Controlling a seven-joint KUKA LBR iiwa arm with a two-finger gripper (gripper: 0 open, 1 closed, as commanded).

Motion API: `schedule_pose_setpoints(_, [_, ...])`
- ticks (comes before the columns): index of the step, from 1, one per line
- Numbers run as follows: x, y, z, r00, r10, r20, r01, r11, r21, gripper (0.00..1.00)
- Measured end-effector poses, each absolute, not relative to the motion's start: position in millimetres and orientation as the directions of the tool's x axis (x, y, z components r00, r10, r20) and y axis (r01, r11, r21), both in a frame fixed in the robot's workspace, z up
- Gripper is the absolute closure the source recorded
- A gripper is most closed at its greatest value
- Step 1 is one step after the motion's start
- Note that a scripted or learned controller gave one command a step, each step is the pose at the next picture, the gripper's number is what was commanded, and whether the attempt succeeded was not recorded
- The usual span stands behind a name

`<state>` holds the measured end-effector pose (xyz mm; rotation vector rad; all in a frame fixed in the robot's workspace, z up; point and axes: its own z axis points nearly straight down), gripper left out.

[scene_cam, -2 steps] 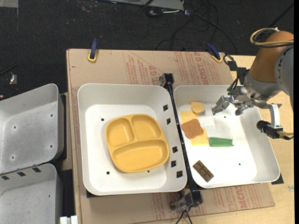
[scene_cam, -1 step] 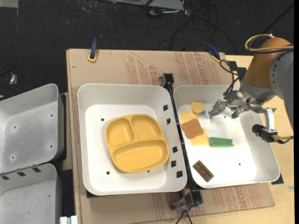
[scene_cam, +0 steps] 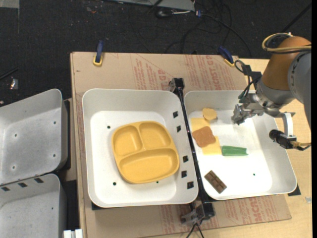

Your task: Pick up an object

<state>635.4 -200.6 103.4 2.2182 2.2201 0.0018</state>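
1. The setting is a cardboard-topped bench (scene_cam: 133, 66) over a dark floor strewn with cables, carrying two shallow white bins side by side, with a black divider strip (scene_cam: 188, 143) between them.
2. The gripper (scene_cam: 238, 117) hangs low over the far part of the right bin (scene_cam: 277, 180); whether its fingers are apart or together cannot be told from this angle, and nothing is seen between them.
3. Nearest the gripper, just toward the divider, sits a small round yellow piece (scene_cam: 210, 114), apart from the gripper.
4. Beyond that piece, closer still to the divider, a brown slice (scene_cam: 204, 137) lies on top of a flat yellow slab (scene_cam: 212, 148).
5. Just beside the slab, on the side away from the divider, rests a green bar (scene_cam: 234, 151), lying flat.
6. Toward the near edge of the right bin, close to the divider, lies a dark brown block (scene_cam: 215, 181), set at a slant.
7. Behind the gripper, the grey arm (scene_cam: 297, 81) with its orange band (scene_cam: 280, 61) reaches in from the right.
8. Across the divider, the left bin (scene_cam: 99, 108) holds a yellow sectioned plate (scene_cam: 145, 151).
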Motion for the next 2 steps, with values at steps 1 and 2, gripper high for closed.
schedule_pose_setpoints(1, [644.6,-203.8,164.1,-0.002,1.0,-0.003,1.0,0.002,0.007,1.0])
schedule_pose_setpoints(2, [648.6,-205.7,228.5,-0.003,1.0,-0.003,1.0,0.003,0.007,1.0])
